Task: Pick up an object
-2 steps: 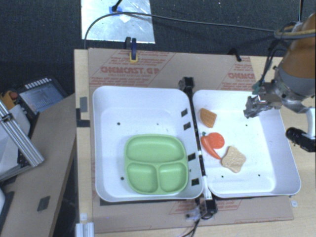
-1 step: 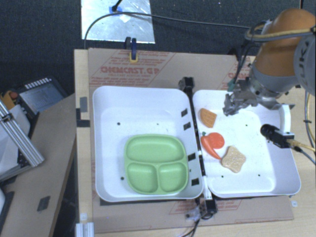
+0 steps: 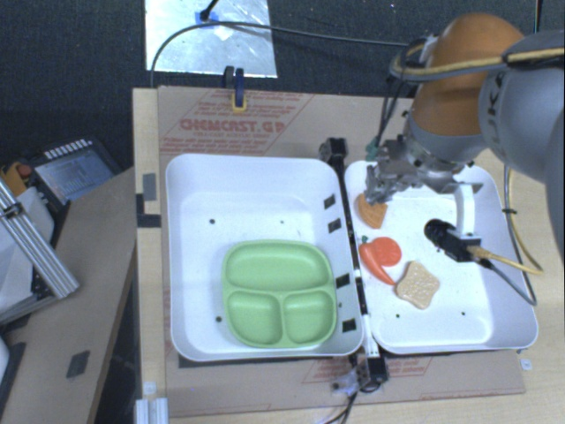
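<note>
The orange-brown piece [image 3: 372,212] lies just below the pincer [image 3: 380,194].

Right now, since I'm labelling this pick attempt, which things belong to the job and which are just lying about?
Job: gripper; tan-orange piece beneath it; red-orange piece and toast slice, likely other candidates; right bin.
Lying about: green divided tray; left bin holding it; clamp at the bench's back.
</note>
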Controlling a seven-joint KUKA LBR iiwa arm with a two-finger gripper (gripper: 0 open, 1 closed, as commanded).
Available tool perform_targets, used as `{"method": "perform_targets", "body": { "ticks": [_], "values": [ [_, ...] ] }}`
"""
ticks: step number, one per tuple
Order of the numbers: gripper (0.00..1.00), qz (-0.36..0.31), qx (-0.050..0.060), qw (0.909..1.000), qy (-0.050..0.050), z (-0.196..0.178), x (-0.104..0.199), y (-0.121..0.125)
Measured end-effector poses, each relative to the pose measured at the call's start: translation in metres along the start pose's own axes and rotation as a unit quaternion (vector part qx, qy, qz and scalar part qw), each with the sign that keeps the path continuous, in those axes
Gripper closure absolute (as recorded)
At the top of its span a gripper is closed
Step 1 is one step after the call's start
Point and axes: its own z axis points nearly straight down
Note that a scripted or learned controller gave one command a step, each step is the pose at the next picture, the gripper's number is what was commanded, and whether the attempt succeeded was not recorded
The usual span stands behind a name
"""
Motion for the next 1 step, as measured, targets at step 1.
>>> {"method": "perform_targets", "body": {
  "ticks": [1],
  "values": [
    [1.0,0.0,-0.001,1.0,0.0,0.0045,0.0395,0.0259]
  ]
}}
